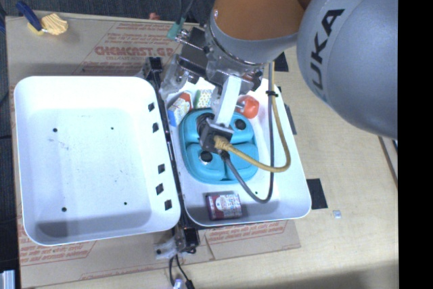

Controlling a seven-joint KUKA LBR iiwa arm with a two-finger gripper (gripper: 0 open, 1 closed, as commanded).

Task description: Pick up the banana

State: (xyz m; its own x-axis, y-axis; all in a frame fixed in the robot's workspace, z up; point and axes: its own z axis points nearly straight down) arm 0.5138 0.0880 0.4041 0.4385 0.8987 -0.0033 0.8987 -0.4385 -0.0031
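My arm's wrist (237, 44) hangs low over the back half of the right bin (298, 196) and covers much of what lies there. The gripper (195, 64) shows as a metal block at the bin's back left corner, close to the wall between the bins. Below the wrist lies a blue plastic object (203, 166), the largest thing in the bin. Beside it I see a small red and white box (179, 105), a green and white item (203, 99) and an orange-red piece (249, 107).
A dark red can (223, 205) lies on its side at the right bin's front. The left bin (27, 88) stands alongside. Both bins rest on a cardboard sheet (108, 44). A small yellow and blue object (49, 24) lies at the back left.
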